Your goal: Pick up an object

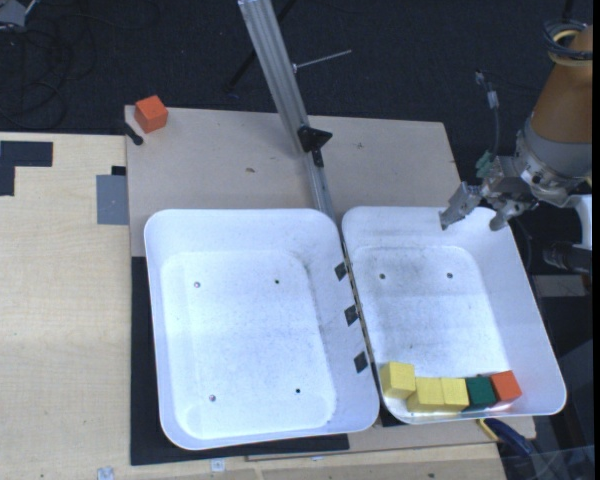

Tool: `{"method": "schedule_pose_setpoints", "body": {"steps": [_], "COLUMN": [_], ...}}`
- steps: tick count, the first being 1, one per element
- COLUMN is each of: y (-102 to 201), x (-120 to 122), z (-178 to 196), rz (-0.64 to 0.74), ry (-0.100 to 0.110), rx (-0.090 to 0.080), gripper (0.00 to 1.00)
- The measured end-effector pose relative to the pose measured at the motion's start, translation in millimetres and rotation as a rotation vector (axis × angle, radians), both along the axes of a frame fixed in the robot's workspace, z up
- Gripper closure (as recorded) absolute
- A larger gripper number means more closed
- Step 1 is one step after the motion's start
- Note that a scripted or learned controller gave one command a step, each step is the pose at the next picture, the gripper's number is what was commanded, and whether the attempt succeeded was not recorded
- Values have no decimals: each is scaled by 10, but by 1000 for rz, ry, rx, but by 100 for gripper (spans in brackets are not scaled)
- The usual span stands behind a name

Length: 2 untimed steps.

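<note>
No pick made: blocks lie in the bin, gripper empty.

A row of small blocks, yellow [430, 389], green [480, 391] and orange-red [505, 385], sits against the near rim of the right-hand shallow white bin [450, 238]. The two-finger gripper [477, 211] hangs over that bin's far right corner, well apart from the row, fingers spread with nothing between them. Approach, grasp and lift all remain.

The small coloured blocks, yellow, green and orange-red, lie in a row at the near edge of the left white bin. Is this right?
Not quite. The camera view shows the row of small coloured blocks at the near edge of the right shallow white bin, not the left one.
</note>
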State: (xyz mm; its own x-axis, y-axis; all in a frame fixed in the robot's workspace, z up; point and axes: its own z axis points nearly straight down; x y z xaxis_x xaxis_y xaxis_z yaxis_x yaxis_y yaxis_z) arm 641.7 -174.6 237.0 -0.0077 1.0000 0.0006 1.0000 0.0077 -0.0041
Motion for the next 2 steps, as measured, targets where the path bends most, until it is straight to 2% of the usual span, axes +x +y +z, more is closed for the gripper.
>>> {"method": "schedule_pose_setpoints", "body": {"steps": [1,2], "y": [493,389], "x": [23,173], "z": [85,218], "rz": [-3,-3], "ry": [0,-5], "rx": [2,-1], "gripper": [0,0]}}
